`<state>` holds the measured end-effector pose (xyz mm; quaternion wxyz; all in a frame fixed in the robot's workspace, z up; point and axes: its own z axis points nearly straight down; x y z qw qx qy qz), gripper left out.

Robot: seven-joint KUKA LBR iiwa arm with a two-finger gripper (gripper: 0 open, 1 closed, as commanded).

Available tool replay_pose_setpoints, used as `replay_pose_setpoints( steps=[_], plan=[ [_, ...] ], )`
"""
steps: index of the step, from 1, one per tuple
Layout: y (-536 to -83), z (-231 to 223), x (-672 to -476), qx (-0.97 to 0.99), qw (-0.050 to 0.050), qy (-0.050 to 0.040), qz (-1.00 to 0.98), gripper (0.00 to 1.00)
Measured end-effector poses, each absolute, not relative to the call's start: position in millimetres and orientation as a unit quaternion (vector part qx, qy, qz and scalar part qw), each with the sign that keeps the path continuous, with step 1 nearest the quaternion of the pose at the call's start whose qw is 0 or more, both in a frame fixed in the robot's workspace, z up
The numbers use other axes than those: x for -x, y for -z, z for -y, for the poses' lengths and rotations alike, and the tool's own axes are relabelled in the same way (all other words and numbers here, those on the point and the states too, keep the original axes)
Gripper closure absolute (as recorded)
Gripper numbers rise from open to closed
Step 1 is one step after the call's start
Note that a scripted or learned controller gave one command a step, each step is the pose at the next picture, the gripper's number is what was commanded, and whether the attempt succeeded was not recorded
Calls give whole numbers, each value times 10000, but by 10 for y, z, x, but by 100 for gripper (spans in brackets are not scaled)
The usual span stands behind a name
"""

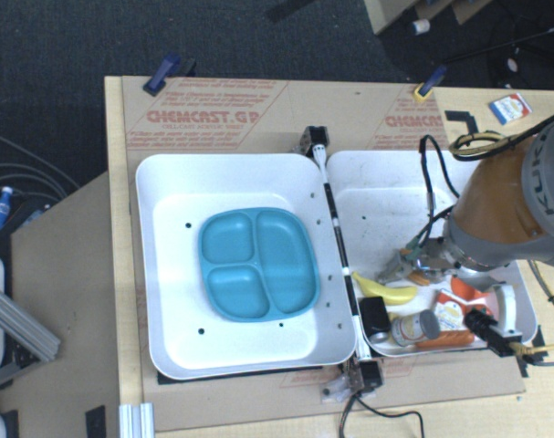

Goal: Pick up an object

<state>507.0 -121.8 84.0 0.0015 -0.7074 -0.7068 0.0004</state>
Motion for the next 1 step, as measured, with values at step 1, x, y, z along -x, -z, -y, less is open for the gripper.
replay_pose_setpoints(
  steps=[1],
  plan=[
    [-941, 1219, -5075, 7077, 5, 1, 7066, 100]
  ],
)
